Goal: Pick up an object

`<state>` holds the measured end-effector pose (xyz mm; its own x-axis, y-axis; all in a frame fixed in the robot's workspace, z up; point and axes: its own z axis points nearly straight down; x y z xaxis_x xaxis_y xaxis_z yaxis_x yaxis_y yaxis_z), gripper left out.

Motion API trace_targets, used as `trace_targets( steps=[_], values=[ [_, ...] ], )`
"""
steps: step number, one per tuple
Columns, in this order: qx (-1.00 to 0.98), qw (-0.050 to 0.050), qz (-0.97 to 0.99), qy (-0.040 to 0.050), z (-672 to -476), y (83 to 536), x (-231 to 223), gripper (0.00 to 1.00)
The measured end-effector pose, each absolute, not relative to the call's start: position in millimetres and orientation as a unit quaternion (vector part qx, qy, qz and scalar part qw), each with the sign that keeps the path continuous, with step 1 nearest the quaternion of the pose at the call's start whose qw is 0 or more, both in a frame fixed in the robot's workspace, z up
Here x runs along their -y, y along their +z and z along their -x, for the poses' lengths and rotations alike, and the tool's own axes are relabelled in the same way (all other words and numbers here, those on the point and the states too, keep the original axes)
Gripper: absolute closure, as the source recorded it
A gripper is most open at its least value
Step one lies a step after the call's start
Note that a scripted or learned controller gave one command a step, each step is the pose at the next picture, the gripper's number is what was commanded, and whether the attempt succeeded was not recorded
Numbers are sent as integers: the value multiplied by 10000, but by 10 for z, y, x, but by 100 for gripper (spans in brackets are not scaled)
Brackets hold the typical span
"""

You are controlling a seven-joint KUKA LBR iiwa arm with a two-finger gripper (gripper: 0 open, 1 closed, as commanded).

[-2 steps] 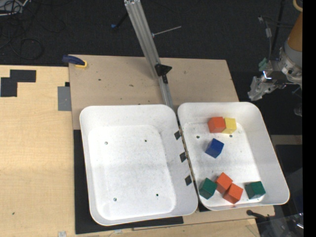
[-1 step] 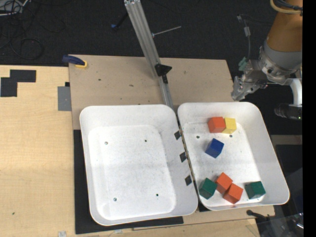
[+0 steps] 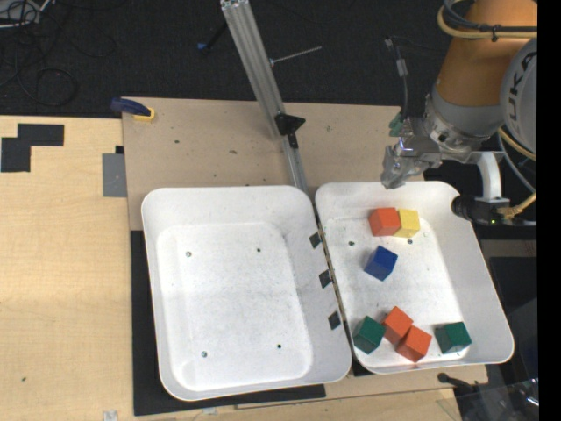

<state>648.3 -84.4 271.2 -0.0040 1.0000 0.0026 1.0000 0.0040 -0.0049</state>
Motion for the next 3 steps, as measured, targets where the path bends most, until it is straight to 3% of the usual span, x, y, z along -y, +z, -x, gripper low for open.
trace_targets(
  steps=[2,3],
  values=[
    [7084,25,7058,8,-6453,2695,-155,100],
    [7084,29,7058,20,-6412,2448,-620,100]
  ],
)
